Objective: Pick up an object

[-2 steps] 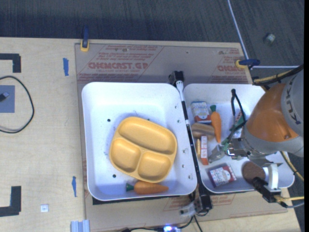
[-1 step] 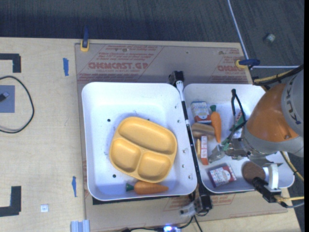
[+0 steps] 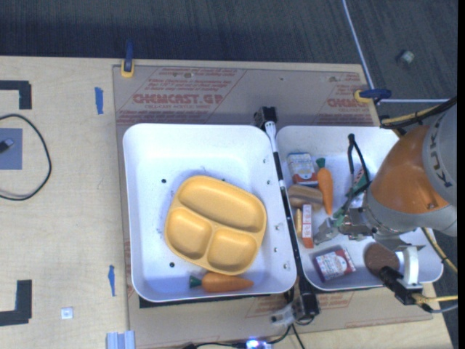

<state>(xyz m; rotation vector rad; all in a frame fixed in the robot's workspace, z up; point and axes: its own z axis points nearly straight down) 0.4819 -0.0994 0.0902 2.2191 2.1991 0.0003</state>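
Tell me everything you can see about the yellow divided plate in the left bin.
The yellow divided plate looks like smooth moulded plastic, rounded at the corners, with three compartments: one long one along its far side and two smaller ones nearer the camera. Nothing lies in them. It lies flat, turned at a slant, in the near middle of the left bin. A carrot lies right at its near edge; whether they touch is unclear.

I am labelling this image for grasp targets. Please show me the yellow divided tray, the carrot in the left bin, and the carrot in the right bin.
yellow divided tray (image 3: 215, 224), camera view, centre ridge.
left-bin carrot (image 3: 227, 283), camera view, orange body.
right-bin carrot (image 3: 326, 187), camera view, mid body.
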